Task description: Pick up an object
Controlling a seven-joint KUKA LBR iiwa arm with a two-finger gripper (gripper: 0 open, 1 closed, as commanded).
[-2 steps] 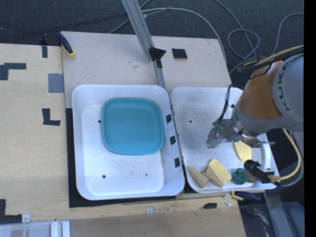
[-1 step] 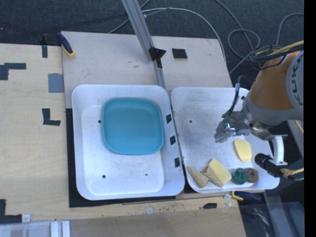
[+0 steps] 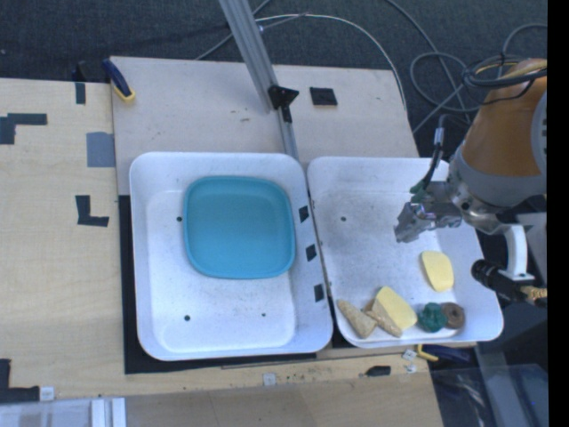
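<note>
my pincer [image 3: 411, 228]: over the right bin [image 3: 356, 194], toward its 3 o'clock side; i cannot tell whether it is released or clenched, and nothing shows between its tips. yellow oval [image 3: 436, 270]: at 5 o'clock from my pincer, near, apart. wedge [image 3: 394, 308], sticks [image 3: 362, 318], green lump [image 3: 433, 317], brown ring [image 3: 453, 315]: along the bin's 6 o'clock edge. blue plate [image 3: 238, 227]: in the left bin [image 3: 160, 327].

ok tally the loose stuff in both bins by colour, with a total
teal/blue: 1, the plate in the left bin
yellow: 2, the oval piece and the wedge in the right bin
tan: 2, the crusty pieces
green: 1, the small lump
brown: 1, the ring
total: 7
</note>
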